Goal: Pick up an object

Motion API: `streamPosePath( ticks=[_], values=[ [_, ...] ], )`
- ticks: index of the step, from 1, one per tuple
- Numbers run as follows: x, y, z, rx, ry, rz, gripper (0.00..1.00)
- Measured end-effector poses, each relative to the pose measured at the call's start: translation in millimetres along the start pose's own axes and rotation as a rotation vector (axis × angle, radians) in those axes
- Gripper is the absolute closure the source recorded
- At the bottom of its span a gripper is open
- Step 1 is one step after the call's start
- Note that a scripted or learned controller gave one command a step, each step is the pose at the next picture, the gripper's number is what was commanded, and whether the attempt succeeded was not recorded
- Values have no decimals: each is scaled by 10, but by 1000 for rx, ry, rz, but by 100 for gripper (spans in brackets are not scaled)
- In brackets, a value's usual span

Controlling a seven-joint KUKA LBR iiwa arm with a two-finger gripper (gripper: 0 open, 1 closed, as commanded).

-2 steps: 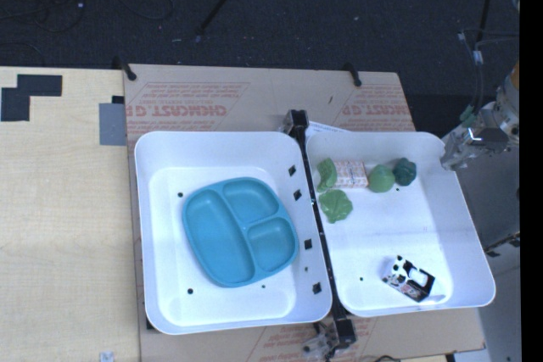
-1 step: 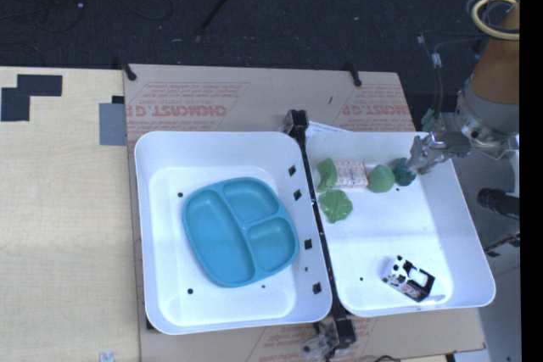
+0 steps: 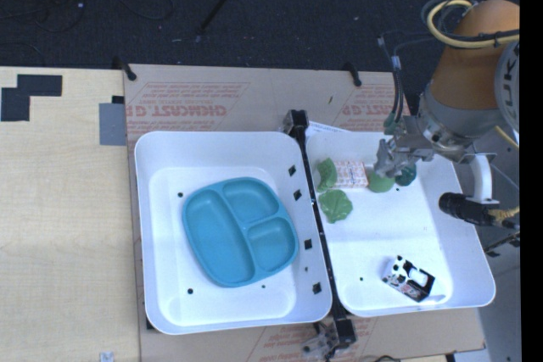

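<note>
The gripper sits low in the right-hand bin, near its far wall, with a green and teal object right at its tip. That object looks to be the one the task is after, since the arm is brought down onto it rather than onto anything else. Whether the object is truly caught between the gripper's parts, or merely lies beneath them, I cannot tell from this slanted view.

Taking the gripper as the landmark: a small pink patterned packet lies just to its left, two green leafy pieces a little further left, and a black and white item well apart toward the bin's near edge. The spread leaves room around the target, which suits a straight descent. A blue divided plate rests in the left-hand bin, well away on the desk.
</note>
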State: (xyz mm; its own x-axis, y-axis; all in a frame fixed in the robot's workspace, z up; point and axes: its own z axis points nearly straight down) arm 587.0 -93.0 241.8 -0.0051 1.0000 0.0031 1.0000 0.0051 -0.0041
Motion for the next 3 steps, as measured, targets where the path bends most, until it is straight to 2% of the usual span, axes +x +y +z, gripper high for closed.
streamPosePath(
  ticks=[3],
  values=[
    [1573,218,-143,-2,-2,1,100]
  ],
)
